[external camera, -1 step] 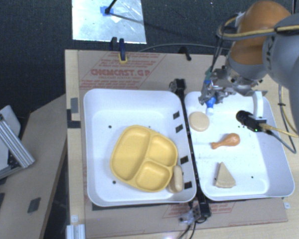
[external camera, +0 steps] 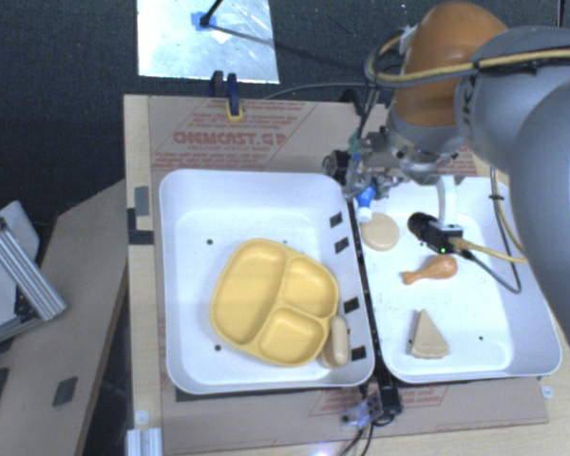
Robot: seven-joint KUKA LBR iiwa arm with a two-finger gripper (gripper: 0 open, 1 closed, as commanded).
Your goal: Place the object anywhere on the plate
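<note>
Camera view: the gripper (external camera: 365, 194) is hanging over the divider between the bins, its jaw state impossible to tell since the wrist is masking the fingers. The plate (external camera: 275, 301) is sitting in the left bin (external camera: 199, 207). A bun (external camera: 337, 341) is touching the plate's edge. A disc (external camera: 380, 232), drumstick (external camera: 430, 271) and wedge (external camera: 426, 336) are lying in the right bin (external camera: 522, 340).

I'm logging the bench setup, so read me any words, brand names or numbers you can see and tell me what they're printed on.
"CHEMCAST GP": red print on the brown protective sheet behind the left bin; the last letters are blurry, so that part is uncertain.
Faint red print on the same sheet along the front edge, too blurred to read.
Nothing else carries readable text.
</note>
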